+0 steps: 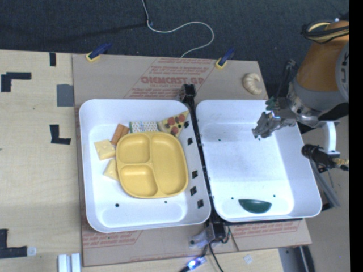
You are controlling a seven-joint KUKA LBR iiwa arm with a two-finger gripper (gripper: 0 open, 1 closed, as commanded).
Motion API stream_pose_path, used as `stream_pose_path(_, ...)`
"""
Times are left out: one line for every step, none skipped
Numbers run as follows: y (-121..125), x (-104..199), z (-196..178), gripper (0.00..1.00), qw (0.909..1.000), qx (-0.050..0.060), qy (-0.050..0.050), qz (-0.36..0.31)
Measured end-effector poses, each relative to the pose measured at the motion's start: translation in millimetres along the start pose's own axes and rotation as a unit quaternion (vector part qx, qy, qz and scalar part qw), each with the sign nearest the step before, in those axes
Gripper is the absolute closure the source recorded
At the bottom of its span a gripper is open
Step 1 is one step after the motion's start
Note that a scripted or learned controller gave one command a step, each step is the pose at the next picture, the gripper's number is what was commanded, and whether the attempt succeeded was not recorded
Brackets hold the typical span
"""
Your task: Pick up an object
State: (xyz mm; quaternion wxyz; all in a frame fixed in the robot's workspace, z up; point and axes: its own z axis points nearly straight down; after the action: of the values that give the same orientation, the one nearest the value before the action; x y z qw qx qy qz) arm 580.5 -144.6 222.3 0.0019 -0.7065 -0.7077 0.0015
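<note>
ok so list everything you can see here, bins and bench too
bins: 2, white, side by side on the bench
divided plate: 1, yellow, middle of left bin
flat pieces: several, tan, orange and patterned, tucked at the plate's far and left edges
small dark object: 1, dark green, near edge of right bin
cardboard sheet: 1, brown, under both bins
clips: 2, blue and yellow, far edge of cardboard
cable: 1, white, on dark floor beyond
lump: 1, beige, beyond right bin
gripper: 1, grey, over right bin's far right part
</note>
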Motion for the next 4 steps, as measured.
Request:
stream_pose_path(-38.4, 49.9, 3.0, 1.00, 1.0000, 0.000, 0.000, -0.001)
stream_pose_path(-60.1, 91.3, 2.6, 1.00, 1.0000, 0.000, 0.000, -0.001)
stream_pose_path(-71.4, 91.7, 8.9, 1.00, 1.0000, 0.000, 0.000, 0.001)
stream_pose_path(-75.9, 98.7, 0.5, 1.00, 1.0000, -0.001, 0.000, 0.000)
